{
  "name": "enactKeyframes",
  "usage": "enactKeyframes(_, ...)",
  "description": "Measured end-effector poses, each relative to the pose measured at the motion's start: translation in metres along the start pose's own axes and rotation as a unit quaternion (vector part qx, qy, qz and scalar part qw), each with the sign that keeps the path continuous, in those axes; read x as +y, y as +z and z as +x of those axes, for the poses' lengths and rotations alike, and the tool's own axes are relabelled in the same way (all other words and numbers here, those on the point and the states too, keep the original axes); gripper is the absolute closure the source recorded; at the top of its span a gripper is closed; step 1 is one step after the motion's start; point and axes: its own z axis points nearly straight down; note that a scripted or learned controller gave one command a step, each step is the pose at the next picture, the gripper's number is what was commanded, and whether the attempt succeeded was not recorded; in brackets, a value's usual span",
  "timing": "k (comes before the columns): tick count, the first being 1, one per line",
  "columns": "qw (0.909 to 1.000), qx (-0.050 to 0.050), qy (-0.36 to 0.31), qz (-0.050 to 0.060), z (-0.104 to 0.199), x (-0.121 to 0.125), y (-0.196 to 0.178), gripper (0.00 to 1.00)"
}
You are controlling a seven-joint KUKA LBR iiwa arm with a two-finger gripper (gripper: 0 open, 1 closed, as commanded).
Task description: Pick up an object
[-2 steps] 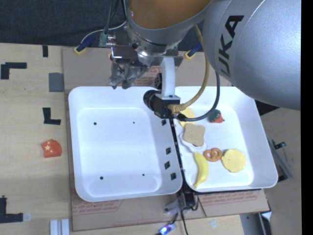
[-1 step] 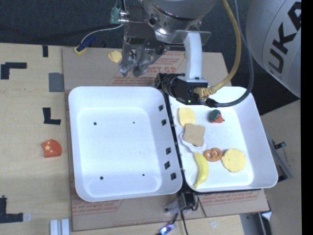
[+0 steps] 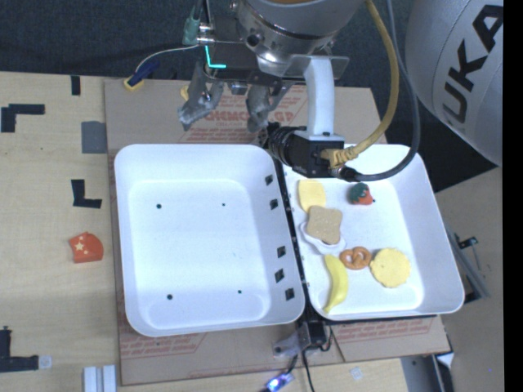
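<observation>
My gripper (image 3: 231, 109) hangs high above the back edge of the left bin (image 3: 131, 178), its two grey fingers (image 3: 198, 104) spread apart with nothing between them. The right bin (image 3: 433, 243) holds several toy foods: a yellow cheese piece (image 3: 311, 194), a red strawberry (image 3: 359, 193), a slice of bread (image 3: 324, 224) on a small white piece, a pretzel (image 3: 356, 257), a round yellow biscuit (image 3: 391, 267) and a banana (image 3: 336, 281). All of them lie below and to the right of the gripper.
A red toy piece (image 3: 86, 247) lies on the bench left of the bins. Black clips (image 3: 283, 251) line the seam between the two bins. The big grey arm body fills the top right.
</observation>
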Motion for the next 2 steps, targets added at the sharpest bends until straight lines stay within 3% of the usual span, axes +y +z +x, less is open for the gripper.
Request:
enactKeyframes(1,1.0000,0.000,-0.001,0.000,0.0007,0.0000,-0.0099,1.00)
enactKeyframes(2,1.0000,0.000,-0.001,0.001,0.0007,0.0000,-0.0096,0.00)
